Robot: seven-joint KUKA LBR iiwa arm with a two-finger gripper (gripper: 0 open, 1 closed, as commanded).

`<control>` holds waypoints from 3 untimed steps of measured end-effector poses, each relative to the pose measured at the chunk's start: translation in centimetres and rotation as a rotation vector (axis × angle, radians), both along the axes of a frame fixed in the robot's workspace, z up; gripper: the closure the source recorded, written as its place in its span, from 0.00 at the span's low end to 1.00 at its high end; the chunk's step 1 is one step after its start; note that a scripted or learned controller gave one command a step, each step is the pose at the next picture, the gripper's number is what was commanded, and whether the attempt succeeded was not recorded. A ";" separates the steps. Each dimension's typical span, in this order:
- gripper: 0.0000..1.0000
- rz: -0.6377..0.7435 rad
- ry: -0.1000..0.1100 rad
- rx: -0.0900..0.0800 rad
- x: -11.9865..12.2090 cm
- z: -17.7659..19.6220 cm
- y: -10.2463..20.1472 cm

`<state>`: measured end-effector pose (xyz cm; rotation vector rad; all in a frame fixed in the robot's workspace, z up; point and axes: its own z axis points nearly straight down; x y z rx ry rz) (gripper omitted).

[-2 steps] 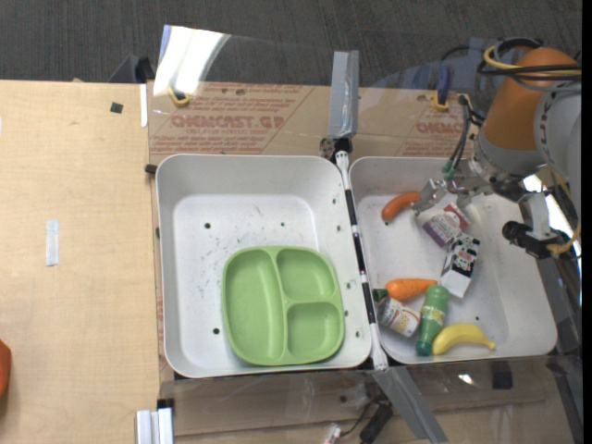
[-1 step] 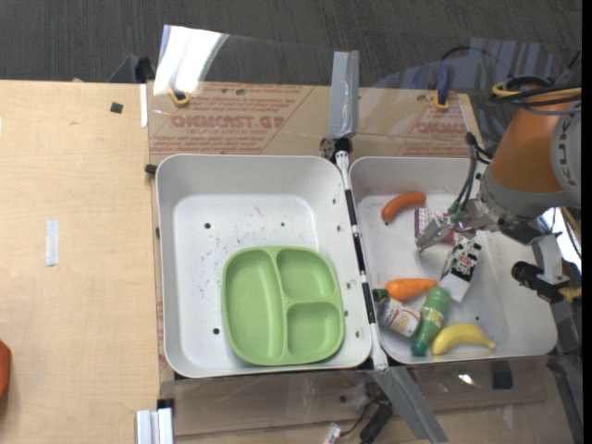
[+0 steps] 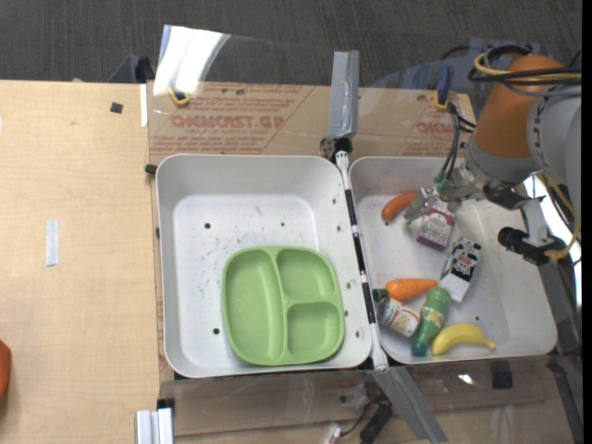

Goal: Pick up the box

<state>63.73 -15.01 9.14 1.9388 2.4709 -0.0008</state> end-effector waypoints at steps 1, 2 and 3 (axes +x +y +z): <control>0.00 0.079 0.001 0.000 -3.8 0.0 0.5; 1.00 0.076 0.000 -0.001 -3.8 0.9 0.4; 0.00 0.076 0.000 -0.001 -3.8 0.9 0.4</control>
